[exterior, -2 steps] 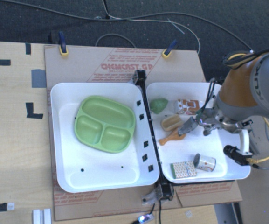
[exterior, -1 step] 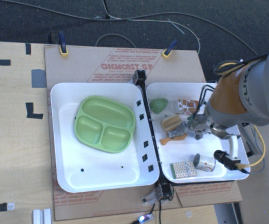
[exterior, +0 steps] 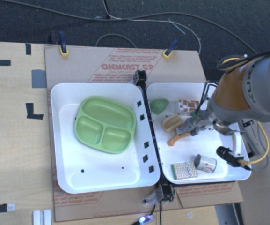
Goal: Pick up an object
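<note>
Reaching in from three o'clock, the grey arm with its orange band has its gripper low inside the right bin, near that bin's middle, just beside an orange carrot-like piece and a tan bun-shaped object. Whether the tool is released, clenched or grasping anything cannot be told from this slanted view: the tip is a dark blur against the clutter, and nothing shows clearly lifted off the bin floor. My judgement is that the pick is in its approach or contact stage and is not yet done; every candidate object appears to lie on the white surface. Those candidates sit as follows: the bun toward ten o'clock of the gripper, the orange piece at about seven o'clock and touching or nearly touching the tip, a green rounded item further off at ten o'clock by the divider, a small red-and-white packet at about eleven o'clock, a patterned flat box and a small grey can down near six o'clock along the front wall. The left bin holds a green sectioned plate, well apart from the arm at nine o'clock. What is left, as I read it, is securing a grip on one item, most likely the orange piece or the bun, and raising it clear of the bin.
</note>
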{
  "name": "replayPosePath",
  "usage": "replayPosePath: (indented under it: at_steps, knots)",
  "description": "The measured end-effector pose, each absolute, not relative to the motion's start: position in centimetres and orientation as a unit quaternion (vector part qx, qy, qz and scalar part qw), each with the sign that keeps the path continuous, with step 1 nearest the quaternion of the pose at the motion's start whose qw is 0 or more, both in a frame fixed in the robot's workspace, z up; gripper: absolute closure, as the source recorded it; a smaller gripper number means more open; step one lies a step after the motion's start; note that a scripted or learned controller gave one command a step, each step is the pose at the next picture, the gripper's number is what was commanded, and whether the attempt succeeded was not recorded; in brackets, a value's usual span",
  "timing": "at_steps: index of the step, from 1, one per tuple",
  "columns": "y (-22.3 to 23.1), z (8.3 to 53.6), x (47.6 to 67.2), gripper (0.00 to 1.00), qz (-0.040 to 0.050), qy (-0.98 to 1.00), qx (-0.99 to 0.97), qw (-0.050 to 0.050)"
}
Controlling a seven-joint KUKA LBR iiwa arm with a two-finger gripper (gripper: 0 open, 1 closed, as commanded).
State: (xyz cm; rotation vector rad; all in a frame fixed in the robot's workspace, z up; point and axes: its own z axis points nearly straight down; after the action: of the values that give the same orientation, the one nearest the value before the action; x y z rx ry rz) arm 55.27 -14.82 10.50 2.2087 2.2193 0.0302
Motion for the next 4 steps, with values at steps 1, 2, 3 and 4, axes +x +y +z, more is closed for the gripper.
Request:
replayPosePath:
  at_steps: [1,2,3,4]
  knots:
    - [-14.6,16.8,55.3,1.0,0.0007,0.708,0.706,0.001]
    - [-14.7,23.1,55.2,1.0,0.0012,0.708,0.706,0.002]
    - [-14.6,28.4,55.4,1.0,0.0013,0.708,0.706,0.002]
    - [-9.5,28.5,55.4,1.0,0.0001,0.709,0.705,0.0]
